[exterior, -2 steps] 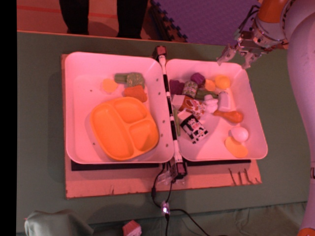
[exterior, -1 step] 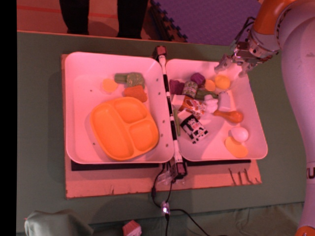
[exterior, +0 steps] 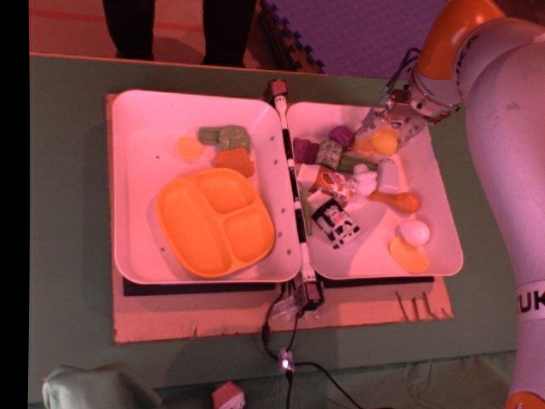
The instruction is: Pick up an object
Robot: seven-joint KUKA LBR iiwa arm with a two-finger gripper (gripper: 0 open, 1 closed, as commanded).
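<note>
Arm: your grey arm comes in from the right side, with its orange band up near the top.
Gripper: your gripper is down at the back of the right bin, near the far edge.
Fingers: you cannot tell if they are apart or together, because the picture is too blurry there.
Yellow ball: a round yellow-orange thing sits right at the tip of your gripper. It may be touching, but you cannot be sure it is held.
Right bin things: a purple piece, a small jar, a white and black box, an orange chicken leg toy, a white egg and a flat yellow piece all lie here. The egg is touching the flat yellow piece.
Left bin: the left bin holds a big orange tray with three parts.
More in the left bin: a green toy, a little orange lump and a small yellow piece lie behind the tray, close together.
Middle: a black and white strip runs between the two bins.
Bench: both bins sit on a brown board on the green bench.
</note>
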